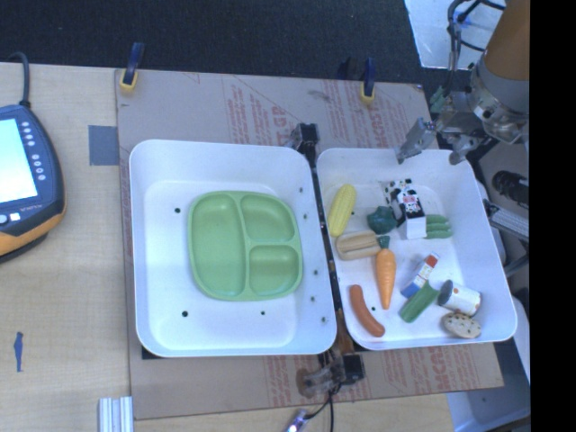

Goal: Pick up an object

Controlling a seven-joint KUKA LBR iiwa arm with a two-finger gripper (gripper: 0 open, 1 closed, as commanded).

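The gripper (435,142) hangs over the far right corner of the right bin (493,268), its two fingers spread wide apart with nothing between them and touching nothing. Below it, toward the middle of that bin, a small black-and-white cow figure (404,200) stands beside a dark green leafy toy (382,219), with a green pea pod (437,228) just to the right. Toward the bin's left wall a yellow corn cob (342,209) lies at a slant, and just below it rests a tan hot-dog bun (357,245). An orange carrot (385,277) points toward the near edge, and a red sausage (365,310) lies near the near left corner. Toward the near right corner sit a small red, white and blue tube (419,275), a green cucumber (418,301), a white cylinder (460,296) and a speckled cookie-like piece (463,326); any printing on these is too small to read. The left bin (157,241) carries a light green divided tray (245,244) in its middle. Both bins rest on a cardboard sheet (225,106) with faint red lettering that cannot be read, held by blue and yellow clamps (131,68) at its far edge. A handheld control pendant (25,176) lies at the bench's left edge.
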